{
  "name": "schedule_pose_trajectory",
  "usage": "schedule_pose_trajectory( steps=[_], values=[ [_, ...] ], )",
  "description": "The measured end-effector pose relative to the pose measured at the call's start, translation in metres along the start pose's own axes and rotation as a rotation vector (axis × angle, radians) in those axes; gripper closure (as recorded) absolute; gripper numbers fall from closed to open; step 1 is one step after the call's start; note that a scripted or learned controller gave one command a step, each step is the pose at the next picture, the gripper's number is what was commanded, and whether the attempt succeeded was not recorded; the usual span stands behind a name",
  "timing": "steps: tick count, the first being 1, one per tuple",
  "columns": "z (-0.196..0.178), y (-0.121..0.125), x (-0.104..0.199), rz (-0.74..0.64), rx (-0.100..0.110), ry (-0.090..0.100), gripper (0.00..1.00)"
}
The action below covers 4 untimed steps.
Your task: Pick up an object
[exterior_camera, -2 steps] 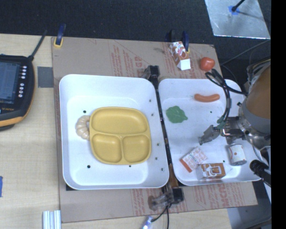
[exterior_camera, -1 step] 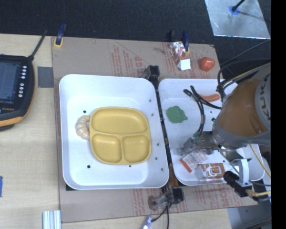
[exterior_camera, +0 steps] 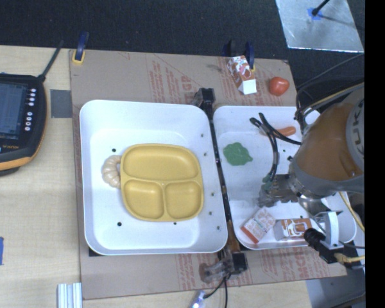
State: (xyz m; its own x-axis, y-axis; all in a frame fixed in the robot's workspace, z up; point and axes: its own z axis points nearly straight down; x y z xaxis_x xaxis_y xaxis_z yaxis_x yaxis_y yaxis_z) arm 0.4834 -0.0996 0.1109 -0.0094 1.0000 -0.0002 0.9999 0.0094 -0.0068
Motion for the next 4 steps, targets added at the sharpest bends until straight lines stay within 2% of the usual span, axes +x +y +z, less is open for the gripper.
schedule_pose_trajectory(
  steps=[1,2,3,4],
  values=[
    [-0.081,-0.007,0.048,0.003,-0.004,0.001,1.00],
    [-0.144,0.039,-0.011,0.006,-0.005,-0.001,1.00],
    [-0.103,0.061,0.024,0.004,-0.002,0.000,1.00],
    [-0.096,0.081,0.071,0.003,-0.004,-0.001,1.00]
  ],
)
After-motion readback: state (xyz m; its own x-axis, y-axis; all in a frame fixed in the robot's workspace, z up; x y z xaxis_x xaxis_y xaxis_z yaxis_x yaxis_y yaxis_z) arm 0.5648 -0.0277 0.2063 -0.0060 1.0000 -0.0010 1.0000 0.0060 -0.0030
